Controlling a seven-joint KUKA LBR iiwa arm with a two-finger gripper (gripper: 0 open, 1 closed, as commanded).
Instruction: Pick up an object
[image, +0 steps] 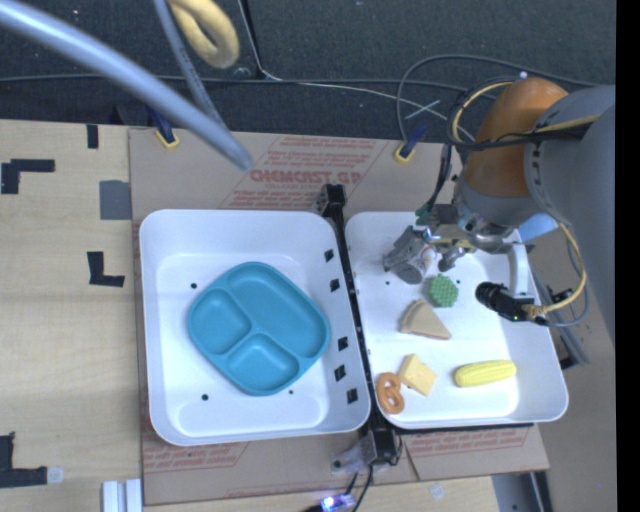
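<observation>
Two bins: left holds blue tray; right, toy food.

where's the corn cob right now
The corn cob lies in the right bin, near its front right corner, right of the cheese wedge.

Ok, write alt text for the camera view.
A grey robot arm's end effector hangs over the right white bin, which holds a green ball, tan wedge, yellow block, pretzel and corn cob. The left bin holds a blue divided plate.
</observation>
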